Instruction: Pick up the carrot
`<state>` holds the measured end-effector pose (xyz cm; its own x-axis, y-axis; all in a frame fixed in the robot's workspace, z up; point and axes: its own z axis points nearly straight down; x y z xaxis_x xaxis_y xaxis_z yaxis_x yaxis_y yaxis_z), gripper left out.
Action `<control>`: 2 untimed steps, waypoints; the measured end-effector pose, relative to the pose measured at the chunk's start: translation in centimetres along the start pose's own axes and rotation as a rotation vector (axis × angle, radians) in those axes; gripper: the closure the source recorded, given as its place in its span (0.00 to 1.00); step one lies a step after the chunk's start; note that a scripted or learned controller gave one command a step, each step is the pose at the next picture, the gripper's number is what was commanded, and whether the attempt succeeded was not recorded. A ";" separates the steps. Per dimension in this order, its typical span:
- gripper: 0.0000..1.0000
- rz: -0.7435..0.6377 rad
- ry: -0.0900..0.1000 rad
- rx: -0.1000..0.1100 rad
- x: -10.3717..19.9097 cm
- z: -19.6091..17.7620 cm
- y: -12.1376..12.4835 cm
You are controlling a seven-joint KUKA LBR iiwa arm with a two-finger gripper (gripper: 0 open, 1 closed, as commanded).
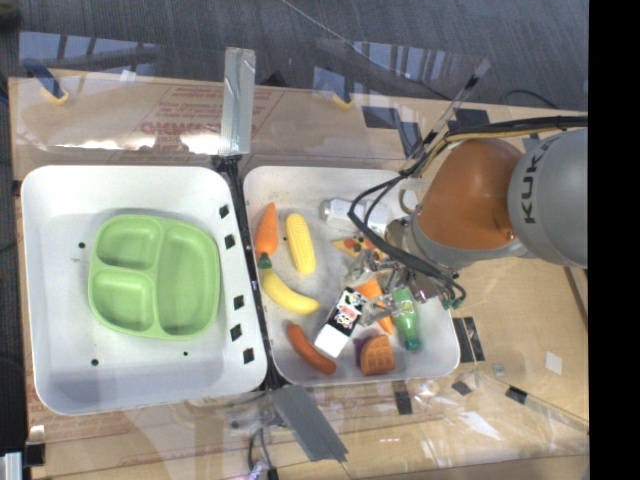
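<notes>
Against the left wall of the right-hand shallow white bin (440, 363) the tapered orange plastic carrot (266, 232) lies unpicked, long axis near-upright in frame, green stub nearest the viewer, while the cluttered metal gripper (385, 273) hovers rightward, its finger state impossible to tell.
</notes>
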<state>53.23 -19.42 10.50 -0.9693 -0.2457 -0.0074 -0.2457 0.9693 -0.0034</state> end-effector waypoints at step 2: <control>1.00 -0.586 0.005 -0.006 -2.2 -10.2 4.0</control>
<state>54.32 -14.95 20.73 -0.6717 -0.7409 -0.0008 -0.7409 0.6717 -0.0001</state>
